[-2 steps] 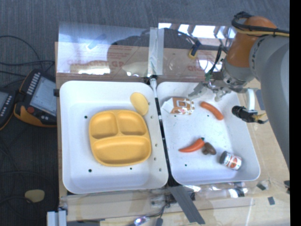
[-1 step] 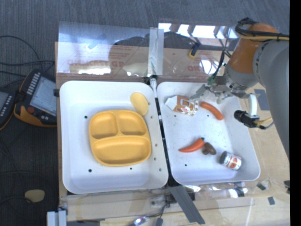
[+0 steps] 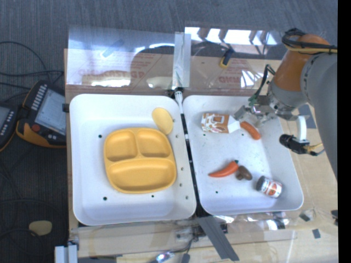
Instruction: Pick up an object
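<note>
The right bin [image 3: 285, 199] holds several small objects. An orange-and-white carton [image 3: 215, 123] lies at its far left. A short red sausage [image 3: 250, 129] lies just right of the carton. An orange carrot [image 3: 224, 170] and a brown lump [image 3: 244, 173] sit in the middle, and a small can [image 3: 269, 187] lies on its side at the near right. My gripper [image 3: 253, 112] hangs low over the bin's far right part, just above and behind the sausage. Nothing is visibly held in it.
The left bin [image 3: 82, 201] holds a yellow divided plate [image 3: 140, 159] and a pale yellow oval piece [image 3: 162, 119] near its far right corner. A clear wall [image 3: 181, 59] stands behind the bins. The arm [image 3: 307, 75] crosses the right bin's far right corner.
</note>
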`<control>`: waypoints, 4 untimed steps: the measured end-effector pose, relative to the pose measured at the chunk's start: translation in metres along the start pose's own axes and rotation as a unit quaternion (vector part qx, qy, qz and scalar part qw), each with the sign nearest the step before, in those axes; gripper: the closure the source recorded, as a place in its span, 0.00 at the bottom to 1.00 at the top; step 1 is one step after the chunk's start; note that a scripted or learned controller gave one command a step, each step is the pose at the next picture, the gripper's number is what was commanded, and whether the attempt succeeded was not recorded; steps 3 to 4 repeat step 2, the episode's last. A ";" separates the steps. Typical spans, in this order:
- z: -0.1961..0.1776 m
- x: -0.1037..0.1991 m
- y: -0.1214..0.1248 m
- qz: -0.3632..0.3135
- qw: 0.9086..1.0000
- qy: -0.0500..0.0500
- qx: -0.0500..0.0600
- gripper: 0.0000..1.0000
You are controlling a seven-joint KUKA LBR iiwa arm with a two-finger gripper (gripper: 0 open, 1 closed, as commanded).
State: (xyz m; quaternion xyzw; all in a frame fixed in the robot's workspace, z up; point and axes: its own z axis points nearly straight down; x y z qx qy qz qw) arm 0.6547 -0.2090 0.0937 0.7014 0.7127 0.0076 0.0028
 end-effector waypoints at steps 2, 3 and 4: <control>-0.101 0.049 -0.042 0.006 1.000 -0.003 0.007 1.00; -0.101 0.049 -0.042 0.006 1.000 -0.003 0.007 1.00; -0.101 0.049 -0.042 0.006 1.000 -0.003 0.007 1.00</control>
